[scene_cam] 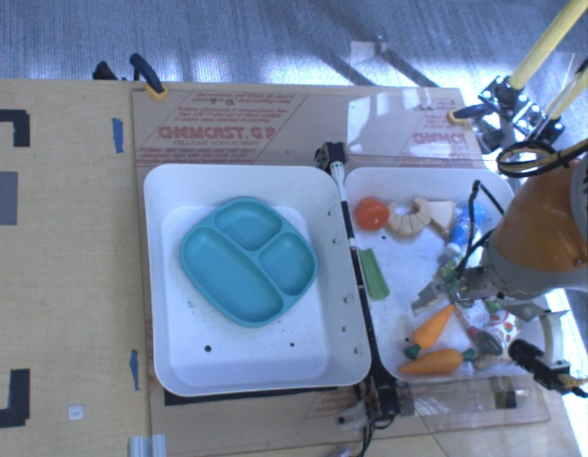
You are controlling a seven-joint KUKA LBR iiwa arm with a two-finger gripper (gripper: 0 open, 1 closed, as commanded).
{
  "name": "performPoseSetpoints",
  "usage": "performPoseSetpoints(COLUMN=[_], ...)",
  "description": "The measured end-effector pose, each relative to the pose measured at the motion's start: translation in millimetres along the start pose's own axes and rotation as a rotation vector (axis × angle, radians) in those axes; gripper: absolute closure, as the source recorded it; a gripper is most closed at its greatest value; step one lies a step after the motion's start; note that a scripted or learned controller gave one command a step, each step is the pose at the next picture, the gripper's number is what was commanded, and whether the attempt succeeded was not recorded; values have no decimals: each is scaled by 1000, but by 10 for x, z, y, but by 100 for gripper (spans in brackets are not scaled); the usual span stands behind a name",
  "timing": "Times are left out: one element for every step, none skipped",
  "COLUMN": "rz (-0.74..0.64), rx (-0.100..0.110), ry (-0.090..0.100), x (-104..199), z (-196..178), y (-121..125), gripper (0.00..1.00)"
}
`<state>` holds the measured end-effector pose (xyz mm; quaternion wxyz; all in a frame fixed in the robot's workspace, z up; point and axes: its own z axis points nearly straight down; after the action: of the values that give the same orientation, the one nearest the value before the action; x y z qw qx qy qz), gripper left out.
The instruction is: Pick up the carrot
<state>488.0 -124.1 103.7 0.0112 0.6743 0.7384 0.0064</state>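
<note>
The arm is reached over the right bin [394, 255], its gripper [453, 298] lowered just above the upper carrot [432, 328]. Whether anything is clamped cannot be told. Two carrots are counted near the bin's front edge, the lower one [433, 362] lying flat.

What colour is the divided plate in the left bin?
The divided plate is teal blue, plain with no pattern; the camera view shows it clearly in the left bin.

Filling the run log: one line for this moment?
arm: over right bin | gripper: above carrot | grasp: unclear | plate: left bin
</note>
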Motion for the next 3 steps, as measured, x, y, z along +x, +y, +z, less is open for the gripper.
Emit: performPoseSetpoints(rz=[5,5,-62], rx=[-27,-25,-16], ry=[-30,-28,-28], x=[-81,-75,91], z=[-112,-102,18], y=[46,39,21], gripper=[100,0,0])
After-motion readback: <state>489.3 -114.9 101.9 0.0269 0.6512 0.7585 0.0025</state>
